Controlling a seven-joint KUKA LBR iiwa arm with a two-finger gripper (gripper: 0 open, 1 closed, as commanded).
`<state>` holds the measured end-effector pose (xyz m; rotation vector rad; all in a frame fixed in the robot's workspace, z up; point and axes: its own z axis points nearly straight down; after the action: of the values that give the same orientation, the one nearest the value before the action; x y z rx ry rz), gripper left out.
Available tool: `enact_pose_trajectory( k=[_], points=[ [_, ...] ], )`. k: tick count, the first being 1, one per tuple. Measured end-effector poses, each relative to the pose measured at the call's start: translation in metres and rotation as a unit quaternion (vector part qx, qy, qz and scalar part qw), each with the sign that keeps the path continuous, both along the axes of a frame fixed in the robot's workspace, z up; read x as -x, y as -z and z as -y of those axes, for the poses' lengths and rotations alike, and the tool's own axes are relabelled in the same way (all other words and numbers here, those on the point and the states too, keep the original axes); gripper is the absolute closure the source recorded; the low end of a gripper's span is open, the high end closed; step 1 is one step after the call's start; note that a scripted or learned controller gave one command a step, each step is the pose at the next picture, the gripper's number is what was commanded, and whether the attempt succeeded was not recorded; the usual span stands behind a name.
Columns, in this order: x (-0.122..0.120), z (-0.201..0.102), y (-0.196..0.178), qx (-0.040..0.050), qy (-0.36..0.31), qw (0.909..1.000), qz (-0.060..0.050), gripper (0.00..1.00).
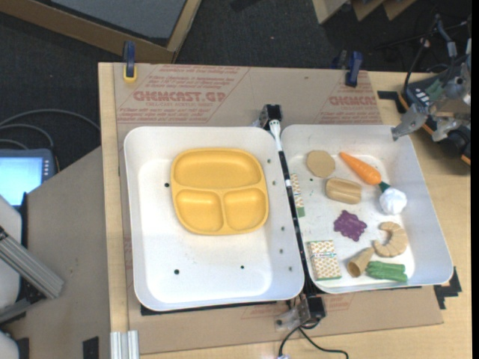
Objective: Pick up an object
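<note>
The right bin holds several toy foods: a tan round cookie, an orange carrot, a beige bread roll, a white ball, purple grapes, a croissant, a cone, a green pod and a patterned cracker packet. My gripper hangs at the view's right edge, beyond the far right corner of that bin and away from every item. Nothing shows in its grasp.
The left bin carries a yellow three-part plate in its far half. Both bins rest on a cardboard sheet held by blue clamps. A thin printed strip lies by the divider between the bins.
</note>
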<state>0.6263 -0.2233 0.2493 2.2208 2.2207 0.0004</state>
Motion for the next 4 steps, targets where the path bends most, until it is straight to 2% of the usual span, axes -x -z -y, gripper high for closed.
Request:
enact_pose_trajectory(
  k=[1,2,3,4],
  points=[
    [0.037,-0.004,0.154,-0.0036,-0.002,1.0000,0.000,0.00],
    [-0.024,-0.042,0.165,0.0007,-0.003,1.0000,0.003,0.00],
    [-0.022,-0.039,0.153,0.0010,-0.001,1.0000,0.003,1.00],
    [-0.016,-0.106,0.042,-0.0001,-0.003,1.0000,0.005,1.00]
  ],
)
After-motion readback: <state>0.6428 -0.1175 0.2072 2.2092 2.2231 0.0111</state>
